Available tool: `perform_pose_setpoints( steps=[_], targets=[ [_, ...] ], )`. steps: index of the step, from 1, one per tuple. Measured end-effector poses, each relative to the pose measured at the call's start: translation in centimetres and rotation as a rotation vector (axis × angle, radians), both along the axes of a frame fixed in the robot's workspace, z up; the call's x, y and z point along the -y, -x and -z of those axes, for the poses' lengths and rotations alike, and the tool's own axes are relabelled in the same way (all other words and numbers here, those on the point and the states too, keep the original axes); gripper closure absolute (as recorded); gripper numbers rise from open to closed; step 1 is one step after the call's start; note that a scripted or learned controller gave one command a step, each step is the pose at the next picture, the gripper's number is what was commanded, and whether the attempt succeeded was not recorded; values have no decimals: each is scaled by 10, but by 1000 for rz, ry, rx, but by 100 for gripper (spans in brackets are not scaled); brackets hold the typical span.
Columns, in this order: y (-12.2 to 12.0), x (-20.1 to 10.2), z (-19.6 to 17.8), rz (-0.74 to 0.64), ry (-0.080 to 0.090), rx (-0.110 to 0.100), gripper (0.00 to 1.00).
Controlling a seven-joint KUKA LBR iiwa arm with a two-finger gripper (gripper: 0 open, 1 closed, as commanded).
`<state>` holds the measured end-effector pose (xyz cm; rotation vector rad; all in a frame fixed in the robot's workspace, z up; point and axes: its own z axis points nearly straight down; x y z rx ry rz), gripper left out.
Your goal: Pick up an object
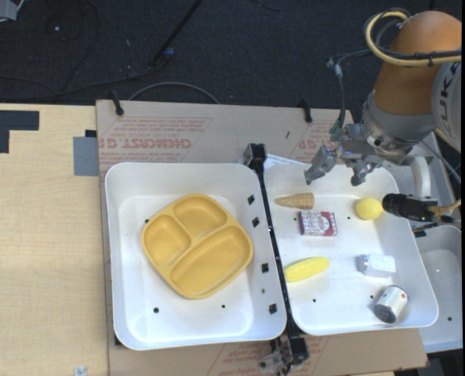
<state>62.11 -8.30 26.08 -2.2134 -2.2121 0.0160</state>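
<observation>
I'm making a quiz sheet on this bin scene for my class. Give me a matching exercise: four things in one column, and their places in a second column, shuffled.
Things:
1. yellow divided plate
2. ice cream cone
3. corn cob
4. small can

Places:
A. right bin, near its front right corner
B. left bin, in the middle
C. right bin, at the back near the divider
D. right bin, towards the front near the divider

Pairs: 1-B, 2-C, 3-D, 4-A
</observation>
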Motion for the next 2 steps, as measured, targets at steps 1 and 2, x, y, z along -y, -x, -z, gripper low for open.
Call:
perform_pose_setpoints(
  steps=[1, 2],
  targets=[
    [-2, 0, -7, -2, 1, 12, 0],
    [-4, -3, 57, -2, 1, 6, 0]
  ],
)
